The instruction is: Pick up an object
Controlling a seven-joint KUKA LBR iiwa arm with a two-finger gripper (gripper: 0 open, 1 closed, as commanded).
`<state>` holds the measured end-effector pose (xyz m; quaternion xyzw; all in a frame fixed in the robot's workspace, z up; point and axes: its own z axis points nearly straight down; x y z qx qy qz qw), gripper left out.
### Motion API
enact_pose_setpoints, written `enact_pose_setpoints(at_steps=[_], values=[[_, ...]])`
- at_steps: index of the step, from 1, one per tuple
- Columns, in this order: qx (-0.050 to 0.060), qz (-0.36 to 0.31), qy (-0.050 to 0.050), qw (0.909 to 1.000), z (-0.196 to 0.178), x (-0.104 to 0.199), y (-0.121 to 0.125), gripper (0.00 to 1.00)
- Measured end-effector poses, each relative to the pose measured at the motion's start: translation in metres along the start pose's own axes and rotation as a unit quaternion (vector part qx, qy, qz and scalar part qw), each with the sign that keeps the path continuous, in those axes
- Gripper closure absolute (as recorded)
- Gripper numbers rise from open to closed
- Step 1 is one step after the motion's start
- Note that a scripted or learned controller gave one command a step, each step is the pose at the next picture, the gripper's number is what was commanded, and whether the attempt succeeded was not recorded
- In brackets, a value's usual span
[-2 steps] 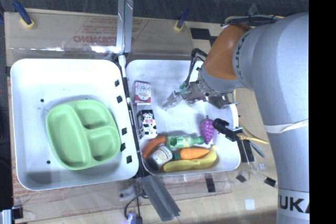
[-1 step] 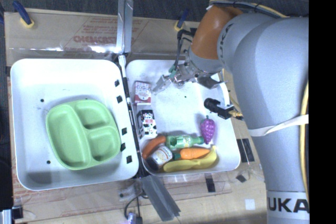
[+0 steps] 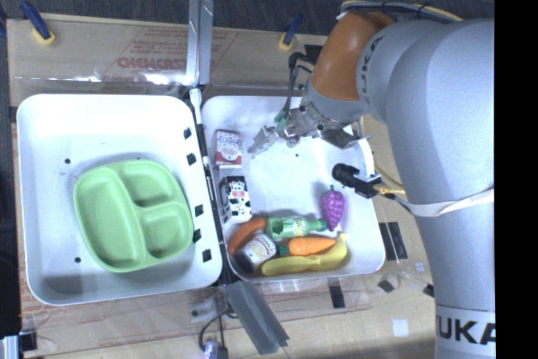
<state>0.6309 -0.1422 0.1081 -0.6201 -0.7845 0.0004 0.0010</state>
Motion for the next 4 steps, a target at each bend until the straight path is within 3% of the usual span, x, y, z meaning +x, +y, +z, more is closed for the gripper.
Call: enact_pose_setpoints(at_steps=[1, 2, 3, 4], values=[[-0.003, -0.116, -0.002, 0.9933, 0.014, 0.035, -0.021, 0.00], [-0.002, -0.185, -0.002, 0.9827, -0.011, 0.013, 0.031, 0.00], [-0.012, -0.148, -0.009, 0.9889, 0.004, 0.042, -0.087, 0.00], [-0.001, -0.071, -0.001, 0.9975, 0.011, 0.023, -0.060, 0.00]])
